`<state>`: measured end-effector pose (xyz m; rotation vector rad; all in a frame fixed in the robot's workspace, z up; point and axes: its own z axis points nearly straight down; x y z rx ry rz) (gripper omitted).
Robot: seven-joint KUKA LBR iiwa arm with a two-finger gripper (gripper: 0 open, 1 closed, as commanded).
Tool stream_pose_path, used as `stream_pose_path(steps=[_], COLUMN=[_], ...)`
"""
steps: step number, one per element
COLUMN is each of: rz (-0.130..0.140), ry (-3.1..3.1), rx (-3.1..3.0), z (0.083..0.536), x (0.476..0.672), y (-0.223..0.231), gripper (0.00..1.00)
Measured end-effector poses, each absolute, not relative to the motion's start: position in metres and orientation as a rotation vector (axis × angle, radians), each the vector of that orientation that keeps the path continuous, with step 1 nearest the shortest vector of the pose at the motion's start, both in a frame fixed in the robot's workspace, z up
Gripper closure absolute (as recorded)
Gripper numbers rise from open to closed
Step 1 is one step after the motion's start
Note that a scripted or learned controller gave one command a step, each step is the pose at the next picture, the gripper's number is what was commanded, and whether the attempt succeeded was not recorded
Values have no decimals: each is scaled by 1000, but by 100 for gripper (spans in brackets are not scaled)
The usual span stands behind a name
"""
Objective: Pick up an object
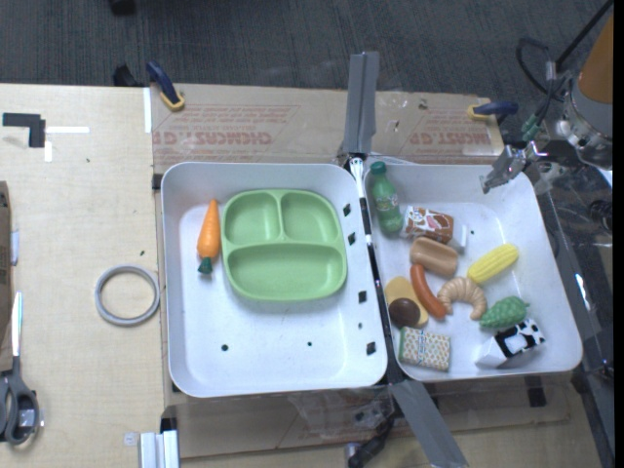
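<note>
Nothing grasped yet

Gripper (502, 171) hung with fingers parted and bare above the far right corner of the right bin (556, 261). Approach step, I judged. Corn (493, 261) lay nearest; descent and alignment needed next.

Green divided plate (285, 245); orange carrot (209, 230); yellow corn (493, 261); black-and-white cow-patterned carton (517, 340); white bins (185, 359).

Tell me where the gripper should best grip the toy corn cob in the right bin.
Probably across the corn cob's middle, from above, fingers closing over its narrow width. It lies flat and tilted, with bare bin floor along its upper side; the croissant sits close below.
</note>
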<state>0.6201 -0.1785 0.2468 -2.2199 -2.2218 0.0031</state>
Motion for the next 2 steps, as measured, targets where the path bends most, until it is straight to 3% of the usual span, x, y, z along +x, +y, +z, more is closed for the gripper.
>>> stream_pose_path(steps=[1,2], rz=[0,1], ry=[-2327,-2536], rx=[-2111,-1854], z=[116,103], x=[557,578], y=[-138,-97], gripper=[0,0])
